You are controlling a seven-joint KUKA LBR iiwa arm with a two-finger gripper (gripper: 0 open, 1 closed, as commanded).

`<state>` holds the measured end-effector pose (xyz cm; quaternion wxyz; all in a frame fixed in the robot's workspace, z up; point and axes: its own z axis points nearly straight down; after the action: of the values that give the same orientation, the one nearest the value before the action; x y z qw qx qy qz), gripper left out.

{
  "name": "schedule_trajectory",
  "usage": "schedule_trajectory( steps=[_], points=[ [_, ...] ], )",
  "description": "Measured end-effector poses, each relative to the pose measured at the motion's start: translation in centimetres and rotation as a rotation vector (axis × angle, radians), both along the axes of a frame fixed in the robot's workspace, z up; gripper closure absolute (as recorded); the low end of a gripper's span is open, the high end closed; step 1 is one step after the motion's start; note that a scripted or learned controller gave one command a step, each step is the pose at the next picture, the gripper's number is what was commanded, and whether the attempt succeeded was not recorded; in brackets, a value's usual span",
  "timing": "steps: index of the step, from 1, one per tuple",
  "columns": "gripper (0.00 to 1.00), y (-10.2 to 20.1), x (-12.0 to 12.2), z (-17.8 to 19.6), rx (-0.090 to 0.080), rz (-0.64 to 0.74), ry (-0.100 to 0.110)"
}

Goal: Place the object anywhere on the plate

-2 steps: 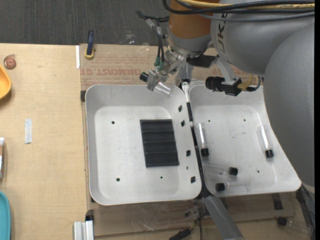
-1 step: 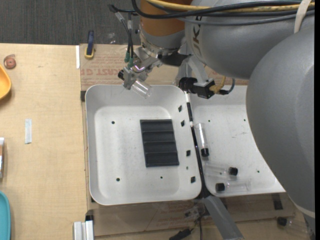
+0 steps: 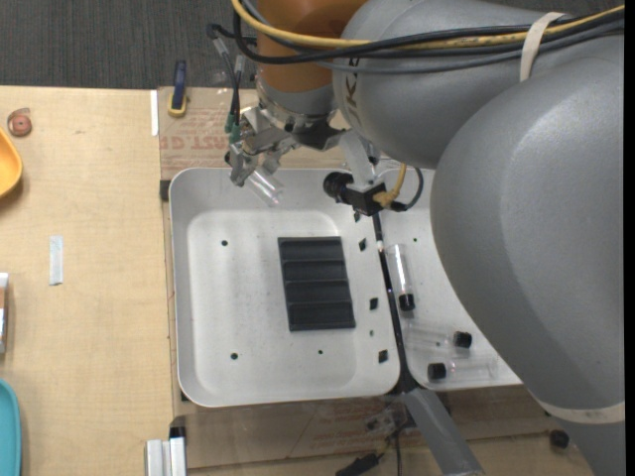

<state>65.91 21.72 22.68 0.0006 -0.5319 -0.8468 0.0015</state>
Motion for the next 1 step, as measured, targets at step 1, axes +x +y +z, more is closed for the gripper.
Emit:
schedule_trajectory(
  steps=[1],
  points=[
    [1.00, -0.02, -3.54, -0.99, 0.000, 0.116, -0.001]
  ],
)
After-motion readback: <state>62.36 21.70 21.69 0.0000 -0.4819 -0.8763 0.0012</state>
